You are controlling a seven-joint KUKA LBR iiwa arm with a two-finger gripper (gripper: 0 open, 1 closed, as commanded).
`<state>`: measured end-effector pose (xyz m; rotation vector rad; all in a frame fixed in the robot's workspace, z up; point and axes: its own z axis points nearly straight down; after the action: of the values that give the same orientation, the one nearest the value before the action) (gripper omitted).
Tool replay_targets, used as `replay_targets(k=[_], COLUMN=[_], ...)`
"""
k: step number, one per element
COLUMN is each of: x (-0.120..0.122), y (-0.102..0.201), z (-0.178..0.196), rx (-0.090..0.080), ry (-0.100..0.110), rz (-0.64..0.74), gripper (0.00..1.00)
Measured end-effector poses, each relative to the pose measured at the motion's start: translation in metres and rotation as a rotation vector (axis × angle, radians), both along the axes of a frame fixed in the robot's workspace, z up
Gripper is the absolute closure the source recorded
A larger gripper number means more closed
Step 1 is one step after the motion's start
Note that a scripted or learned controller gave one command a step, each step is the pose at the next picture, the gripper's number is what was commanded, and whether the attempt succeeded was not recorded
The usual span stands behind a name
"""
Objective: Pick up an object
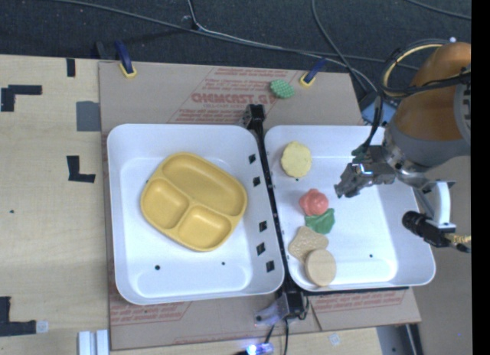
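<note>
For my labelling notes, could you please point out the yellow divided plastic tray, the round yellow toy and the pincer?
Yellow divided plastic tray [193, 200], camera view, centre ridge.
Round yellow toy [295, 160], camera view, middle.
Pincer [342, 186], camera view, fingertips.

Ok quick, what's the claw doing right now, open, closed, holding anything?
Claw: over the right bin, nothing seen in it; open or closed cannot be told.

A yellow compartment tray lies in the left bin, well left of the jaws. A small green piece rests on the cardboard sheet outside the bins, up and left of the jaws. Two blue clamps grip that sheet's far edge.
</note>
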<state>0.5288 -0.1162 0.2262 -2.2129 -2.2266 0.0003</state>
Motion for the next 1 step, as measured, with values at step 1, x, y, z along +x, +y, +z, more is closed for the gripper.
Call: replay_targets(k=[1], x=[0.0069], y=[0.0595], z=[0.0037], rx=[0.0], ry=[-0.001], rz=[0.002], gripper=[1.0])
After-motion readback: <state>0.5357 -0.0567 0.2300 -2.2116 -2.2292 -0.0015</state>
